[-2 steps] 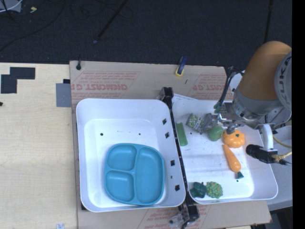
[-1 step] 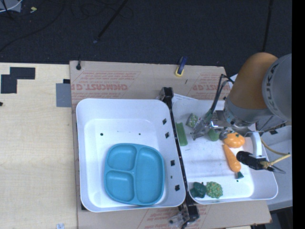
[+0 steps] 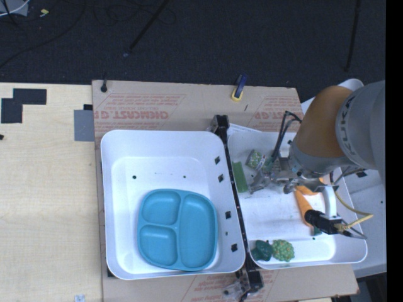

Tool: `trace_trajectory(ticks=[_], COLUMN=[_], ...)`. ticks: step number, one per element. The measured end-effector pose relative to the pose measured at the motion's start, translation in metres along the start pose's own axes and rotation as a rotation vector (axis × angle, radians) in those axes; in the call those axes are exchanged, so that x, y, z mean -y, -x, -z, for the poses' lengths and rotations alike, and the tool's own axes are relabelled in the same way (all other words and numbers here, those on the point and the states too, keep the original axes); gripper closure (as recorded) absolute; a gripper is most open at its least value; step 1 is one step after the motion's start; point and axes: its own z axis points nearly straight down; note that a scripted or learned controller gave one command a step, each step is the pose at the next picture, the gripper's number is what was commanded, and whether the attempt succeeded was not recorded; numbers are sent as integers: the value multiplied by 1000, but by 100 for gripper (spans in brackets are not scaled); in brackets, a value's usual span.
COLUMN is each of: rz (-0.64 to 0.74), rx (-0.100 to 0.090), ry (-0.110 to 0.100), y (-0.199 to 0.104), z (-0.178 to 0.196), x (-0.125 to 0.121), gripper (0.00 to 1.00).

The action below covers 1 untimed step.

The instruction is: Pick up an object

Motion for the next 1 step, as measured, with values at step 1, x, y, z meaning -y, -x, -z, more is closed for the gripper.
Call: trace_trajectory(ticks=[1], rz=[-1], rx=[0], ry=[1], y=[-2], z=[-25], x=[0], gripper=[0])
